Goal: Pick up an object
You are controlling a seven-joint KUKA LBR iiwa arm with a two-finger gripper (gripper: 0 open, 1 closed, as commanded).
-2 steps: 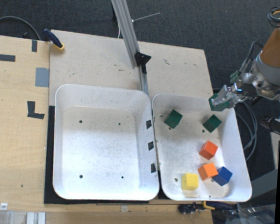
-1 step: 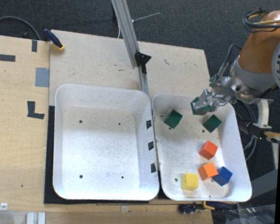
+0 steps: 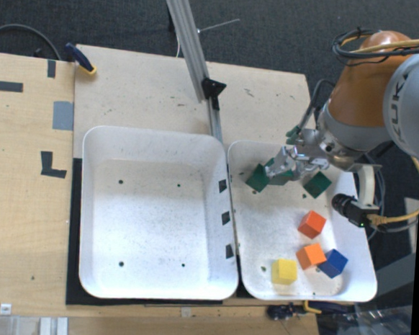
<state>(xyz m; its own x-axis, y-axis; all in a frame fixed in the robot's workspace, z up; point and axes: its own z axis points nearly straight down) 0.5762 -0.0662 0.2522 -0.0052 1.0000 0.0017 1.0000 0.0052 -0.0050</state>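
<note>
Overhead slanted view of the two-bin bench during a pick attempt. The candidate objects all lie in the right bin [image 3: 255,279]. Two dark green blocks sit in its upper part: one green block [image 3: 258,178] at about 10 o'clock of the bin's centre, and a second green block [image 3: 316,184] at about 1 o'clock. The gripper [image 3: 290,166] hangs between and just above them, its metal fingers spread apart with nothing seen between them; a green-tinted piece close under the fingers cannot be told apart from the gripper's own pads. Whether a fingertip touches either block cannot be settled from this angle.

Toward 5 o'clock of the bin lie an orange cube [image 3: 311,224], a second orange cube [image 3: 309,256] touching a blue cube [image 3: 334,262], and a yellow cube [image 3: 284,271] near the lower rim. The left bin [image 3: 92,190], at 9 o'clock of the right one, carries only dark specks. The arm [image 3: 371,89], grey with its orange band, enters from 3 o'clock.

Judged step: approach and alignment over the green blocks, before any grasp. The next move likely calls for centring the open fingers on one block, lowering until they straddle it, closing, then lifting straight up; the tilted pose of the left green block may make it slip.
</note>
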